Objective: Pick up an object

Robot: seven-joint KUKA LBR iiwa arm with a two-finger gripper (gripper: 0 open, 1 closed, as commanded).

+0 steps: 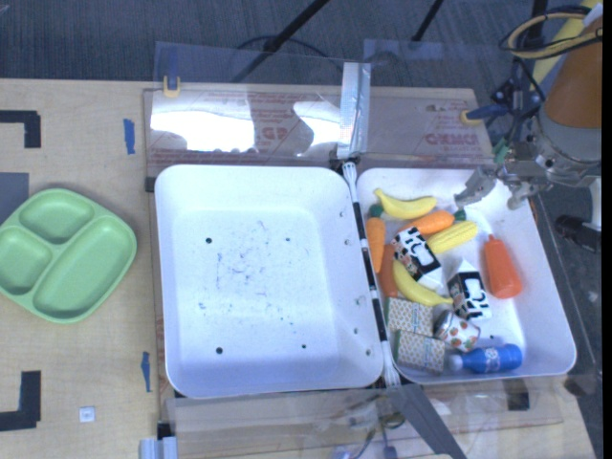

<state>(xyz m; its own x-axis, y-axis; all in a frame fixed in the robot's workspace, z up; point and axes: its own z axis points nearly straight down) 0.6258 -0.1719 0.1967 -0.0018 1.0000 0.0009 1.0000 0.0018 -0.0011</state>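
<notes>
The right bin [545,304] holds a heap of toy items: a yellow banana [405,203], an orange carrot [433,222], a yellow corn piece [455,235], an orange bottle [500,267], a second banana [414,286], two black-and-white boxes [415,249] and a blue bottle [489,359]. My gripper [496,189] hangs over the bin's far right corner, above and to the right of the heap. It is open, with bare bin floor showing between its fingers [472,187]. Nothing is held.
The left bin [258,256] lies beside the right one, with a raised divider [368,256] between them. A green sectioned plate [62,253] rests on the bench at far left. A clear panel [287,113] stands behind the bins.
</notes>
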